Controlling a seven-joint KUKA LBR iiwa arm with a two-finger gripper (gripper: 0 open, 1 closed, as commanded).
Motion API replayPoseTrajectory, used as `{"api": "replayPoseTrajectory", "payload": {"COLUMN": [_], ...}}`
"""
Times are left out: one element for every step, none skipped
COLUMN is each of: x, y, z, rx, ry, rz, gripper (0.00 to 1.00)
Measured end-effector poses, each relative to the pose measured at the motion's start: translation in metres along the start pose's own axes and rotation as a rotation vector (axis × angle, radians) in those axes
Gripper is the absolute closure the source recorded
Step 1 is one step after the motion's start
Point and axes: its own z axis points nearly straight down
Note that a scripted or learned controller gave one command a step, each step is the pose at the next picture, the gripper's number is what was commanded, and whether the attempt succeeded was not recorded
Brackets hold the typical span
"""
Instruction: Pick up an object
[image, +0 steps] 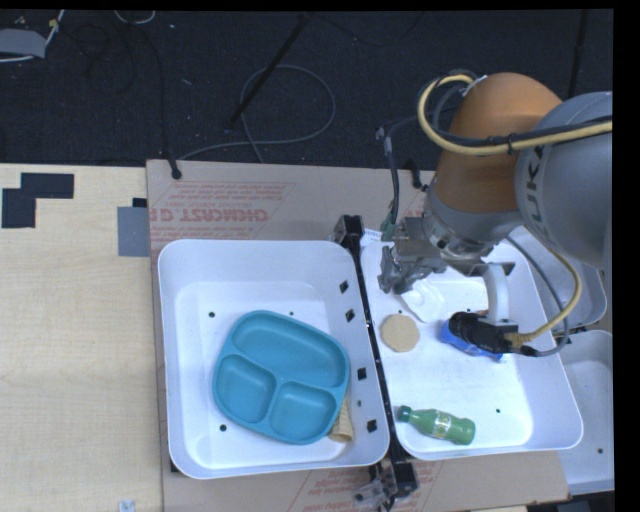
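My gripper (393, 280) hangs low over the right bin (560, 420), near its far left corner; whether it is open I cannot tell. Nearest me lies a tan round disc (401, 333), flat and probably light, hard to pinch except across its edge. The green bottle (437, 424) lying by the near wall looks stiff but slick; I would take it across its middle.
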Motion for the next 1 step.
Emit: {"api": "replayPoseTrajectory", "payload": {"x": [0.0504], "y": [-0.0054], "z": [-0.0006], "rx": [0.001], "ry": [-0.001], "rz": [0.0], "gripper": [1.0]}}
